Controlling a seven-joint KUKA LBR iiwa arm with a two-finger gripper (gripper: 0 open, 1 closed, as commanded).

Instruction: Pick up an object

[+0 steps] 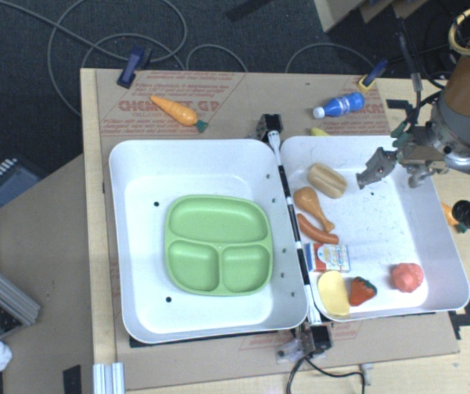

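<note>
Gripper (394, 164): over right bin (431, 220), far side, apparently open, holding nothing | Nearest target: bread roll (327, 179), just left | Advice: centre over roll, descend straight, avoid drumstick (312, 206) beside it.
</note>
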